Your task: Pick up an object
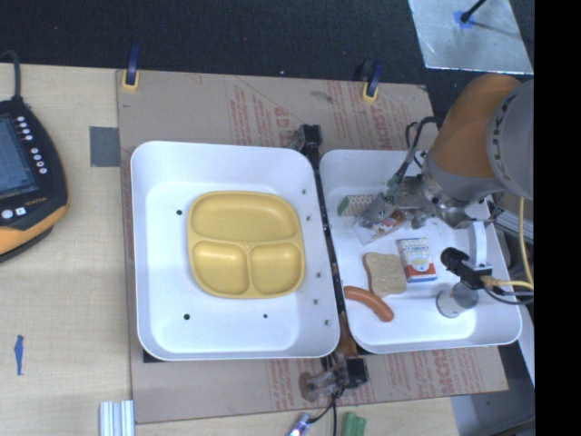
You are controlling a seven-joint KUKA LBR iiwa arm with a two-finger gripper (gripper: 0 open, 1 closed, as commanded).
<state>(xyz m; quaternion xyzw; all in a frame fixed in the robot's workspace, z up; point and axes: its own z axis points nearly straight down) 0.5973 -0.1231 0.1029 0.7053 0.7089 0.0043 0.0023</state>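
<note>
Two shallow white plastic bins side by side on brown cardboard over a pale wood bench. Left bin [154, 243] carries a yellow divided plate [245, 243], three compartments, smooth and glossy. Right bin [408, 334] carries the loose pieces: a slice of toy bread [385, 273], tan, flat, matte; a small carton [415, 259], boxy, with red and blue print, just beside the bread on its right; a sausage [369, 302], orange-red, rounded, lying aslant at the bin's near-left corner; a green-tipped piece [347, 205] near the far-left wall, too small to identify. Gripper [379, 214] is low in the far-left part of the right bin, above the bread and carton; whether it is spread or closed cannot be told, the tip reads as a grey tangle. Nothing visibly held. Judgement: all candidates look light. The carton has flat parallel sides, likely the surest pinch, taken across its short width. The bread lies flat, little edge to catch. The sausage looks smooth and round, may roll or slip; take it across the middle. A handheld controller [27, 180] rests at the bench's left edge.
</note>
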